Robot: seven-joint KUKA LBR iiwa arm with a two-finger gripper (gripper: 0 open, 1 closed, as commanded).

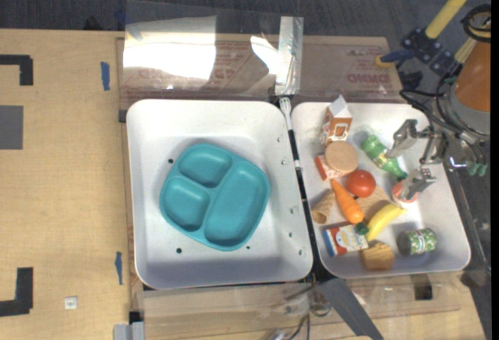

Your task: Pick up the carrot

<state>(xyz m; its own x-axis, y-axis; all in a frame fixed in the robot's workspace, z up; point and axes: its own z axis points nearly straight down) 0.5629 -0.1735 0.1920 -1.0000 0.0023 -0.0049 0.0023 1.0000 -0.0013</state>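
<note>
The orange carrot [347,202] lies slanted in the middle of the right bin [456,249], between a red tomato [361,182] and a tan cone-shaped toy [321,209]. My gripper [414,156] hangs over the right side of that bin, up and to the right of the carrot and well apart from it. Its two metal fingers [404,135] stand apart, open, with nothing between them. A small red and white item [401,191] sits just below the lower finger.
Crowding the carrot are a yellow banana [382,219], a round tan bun [341,157], green pieces [380,154], a small carton [337,125], a green can [417,241], a bread slice [378,255] and a red and white packet [341,239]. The left bin [148,136] holds a teal divided plate [214,194].
</note>
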